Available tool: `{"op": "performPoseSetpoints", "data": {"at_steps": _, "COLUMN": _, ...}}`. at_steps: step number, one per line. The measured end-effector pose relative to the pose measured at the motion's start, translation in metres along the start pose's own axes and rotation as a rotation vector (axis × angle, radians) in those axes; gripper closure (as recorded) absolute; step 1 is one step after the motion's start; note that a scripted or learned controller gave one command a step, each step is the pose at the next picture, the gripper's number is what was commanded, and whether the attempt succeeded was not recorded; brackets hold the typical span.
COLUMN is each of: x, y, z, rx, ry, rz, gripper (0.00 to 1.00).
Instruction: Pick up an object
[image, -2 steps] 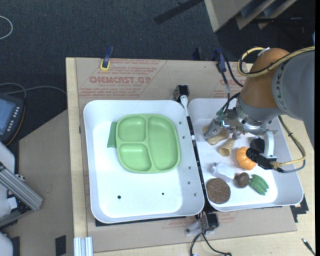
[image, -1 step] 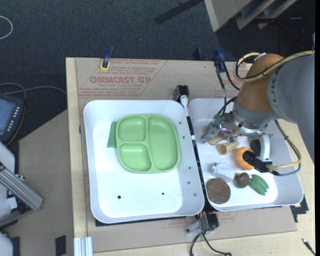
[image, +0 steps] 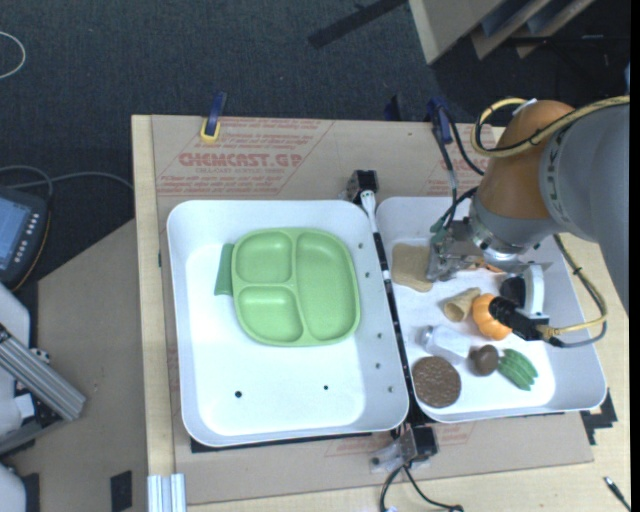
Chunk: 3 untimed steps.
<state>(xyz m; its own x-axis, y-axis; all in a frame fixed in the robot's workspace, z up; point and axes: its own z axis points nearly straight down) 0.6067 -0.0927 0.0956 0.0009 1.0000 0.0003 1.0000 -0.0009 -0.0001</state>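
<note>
The left bin (image: 200, 400) holds a green divided plate (image: 295, 285). In the right bin (image: 570, 390), the gripper (image: 442, 262) hangs over a tan spongy piece (image: 410, 268), an orange fruit (image: 488, 315) just beside. Nearer lie a brown disc (image: 437, 381) and green vegetable (image: 519, 367). The arm's wrist hides the pincer's state; I can't tell.

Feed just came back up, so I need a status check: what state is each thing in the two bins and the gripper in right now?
green divided plate: flat in left bin, compartments bare
gripper: low in right bin, over tan piece
orange item: lying loose
brown round disc: flat
green toy: lying loose
</note>
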Motion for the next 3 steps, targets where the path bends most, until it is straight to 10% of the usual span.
{"op": "performPoseSetpoints", "data": {"at_steps": 3, "x": -0.011, "y": 0.008, "z": -0.13, "rx": -0.004, "ry": -0.001, "rz": -0.001, "gripper": 1.0}}
